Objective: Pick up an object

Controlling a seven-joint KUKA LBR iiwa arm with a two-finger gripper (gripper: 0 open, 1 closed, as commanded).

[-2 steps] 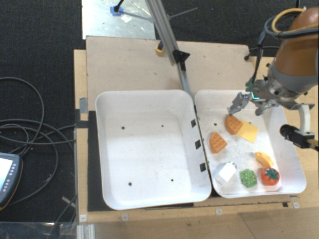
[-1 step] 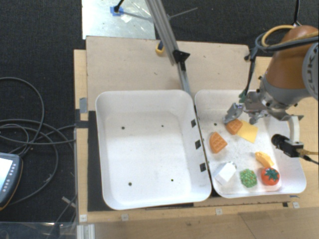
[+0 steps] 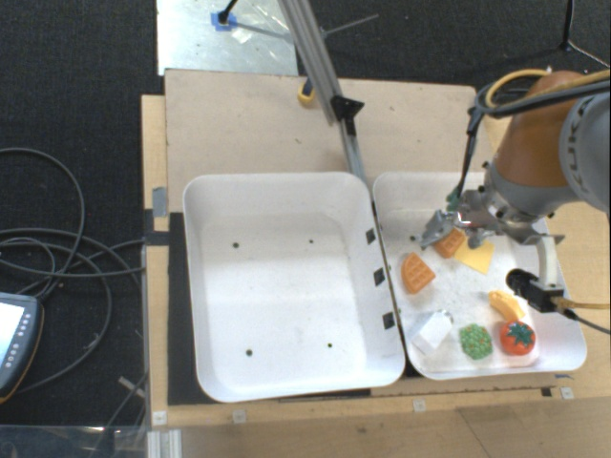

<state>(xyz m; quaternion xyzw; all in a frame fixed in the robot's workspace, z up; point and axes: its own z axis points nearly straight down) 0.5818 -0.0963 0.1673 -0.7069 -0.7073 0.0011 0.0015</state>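
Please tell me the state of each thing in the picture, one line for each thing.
Left white bin: flat on the bench.
Right white bin: holding the toys.
Orange waffle-like toy: lying loose.
Yellow wedge: lying flat.
Green knobbly toy: lying loose.
Red tomato toy: upright, green stalk on top.
Hand: low over a small orange piece.

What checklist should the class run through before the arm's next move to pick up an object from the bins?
1. Objects lie in the right bin: ok.
2. Gripper is over that bin: ok.
3. Gripper is near a target, the orange piece: ok.
4. Orange piece is apart from the yellow slice: not ok, they touch.
5. An object is between the fingers: cannot tell.
6. Waffle, green ball and tomato lie apart from the gripper: ok.
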